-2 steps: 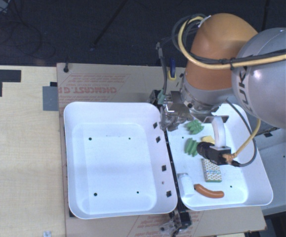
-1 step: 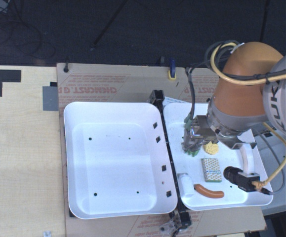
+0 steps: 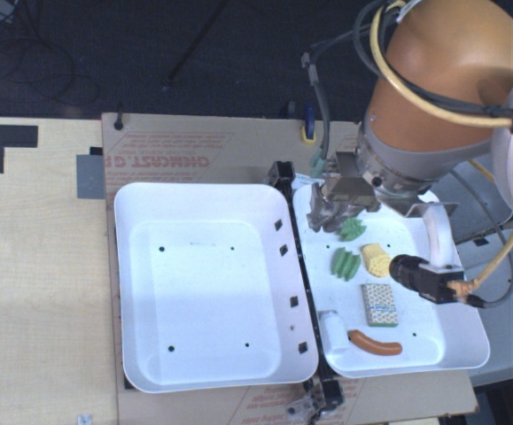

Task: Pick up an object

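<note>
Several items sit in the right bin (image 3: pixel 469 348) w/ the gripper (image 3: pixel 325 222); can't tell its grip state. Nearest: green piece (image 3: pixel 353 229) just right of it, touching or nearly. Green pods (image 3: pixel 345 263) below-right, corn (image 3: pixel 376 259) beyond, box (image 3: pixel 379 305) and sausage (image 3: pixel 375 343) farther down.

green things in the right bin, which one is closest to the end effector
The upper green piece, right beside the end effector near the bin's top. The other green piece lies lower, next to the yellow corn.
</note>
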You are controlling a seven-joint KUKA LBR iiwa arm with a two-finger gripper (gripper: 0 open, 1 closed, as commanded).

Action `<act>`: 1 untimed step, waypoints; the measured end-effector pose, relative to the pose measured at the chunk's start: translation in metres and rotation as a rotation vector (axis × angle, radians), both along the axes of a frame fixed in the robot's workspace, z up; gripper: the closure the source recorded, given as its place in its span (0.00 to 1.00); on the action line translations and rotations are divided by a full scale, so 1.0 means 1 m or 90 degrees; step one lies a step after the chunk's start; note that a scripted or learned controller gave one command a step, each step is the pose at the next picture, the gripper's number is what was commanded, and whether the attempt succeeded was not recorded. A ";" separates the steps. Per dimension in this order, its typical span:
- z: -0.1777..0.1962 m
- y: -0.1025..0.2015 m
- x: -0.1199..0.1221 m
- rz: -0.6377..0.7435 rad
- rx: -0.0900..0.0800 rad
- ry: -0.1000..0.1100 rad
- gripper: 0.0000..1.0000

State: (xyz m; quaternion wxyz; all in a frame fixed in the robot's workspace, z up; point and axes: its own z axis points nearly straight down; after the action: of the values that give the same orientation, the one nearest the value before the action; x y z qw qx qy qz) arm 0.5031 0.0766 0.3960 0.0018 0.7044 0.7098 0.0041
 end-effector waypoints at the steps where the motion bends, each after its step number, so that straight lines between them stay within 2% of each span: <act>1: -0.043 -0.074 -0.021 -0.009 -0.003 0.010 1.00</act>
State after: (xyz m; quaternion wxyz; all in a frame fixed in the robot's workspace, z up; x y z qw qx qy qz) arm 0.4819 0.0026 0.3534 -0.0019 0.7096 0.7046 -0.0031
